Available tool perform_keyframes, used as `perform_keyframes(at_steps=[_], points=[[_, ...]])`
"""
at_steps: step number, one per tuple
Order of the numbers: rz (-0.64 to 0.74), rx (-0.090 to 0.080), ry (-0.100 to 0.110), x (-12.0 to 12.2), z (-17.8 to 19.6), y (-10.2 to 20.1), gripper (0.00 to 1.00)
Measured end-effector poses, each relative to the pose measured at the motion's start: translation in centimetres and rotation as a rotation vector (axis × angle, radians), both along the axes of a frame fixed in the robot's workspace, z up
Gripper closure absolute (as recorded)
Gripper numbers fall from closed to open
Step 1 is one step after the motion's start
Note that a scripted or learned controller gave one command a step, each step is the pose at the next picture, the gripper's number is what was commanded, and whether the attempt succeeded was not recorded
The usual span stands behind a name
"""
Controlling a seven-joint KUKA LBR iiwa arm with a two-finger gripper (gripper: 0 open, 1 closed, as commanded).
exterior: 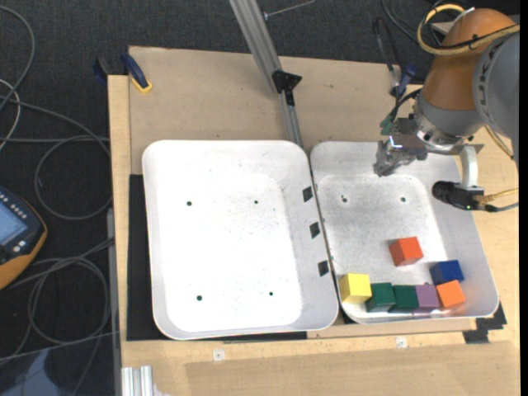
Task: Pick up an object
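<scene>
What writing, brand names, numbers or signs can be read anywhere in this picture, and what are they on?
None can be read.
Device with a screen at the left edge: its screen is too blurred to read.
Coloured blocks in the right bin: plain faces, no writing.
Left bin: just small dark dots and speckles, no text.
Robot arm and its hand: no label visible.

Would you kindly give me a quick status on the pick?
Gripper over right bin's far edge, nothing seen between its fingers. Blocks clustered at near edge; red block stands apart. Nothing in the way.
</scene>
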State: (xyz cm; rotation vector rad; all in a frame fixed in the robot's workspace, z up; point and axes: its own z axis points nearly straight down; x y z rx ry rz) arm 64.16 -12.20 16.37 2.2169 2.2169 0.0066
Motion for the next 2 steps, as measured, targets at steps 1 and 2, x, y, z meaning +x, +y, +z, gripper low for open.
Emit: perform_keyframes(at_steps=[1, 2], points=[[0.002, 0.001, 0.0, 0.2, 5.1, 0.0, 1.0], [0.007, 0.003, 0.003, 1.0, 6.7, 4.9, 1.0]])
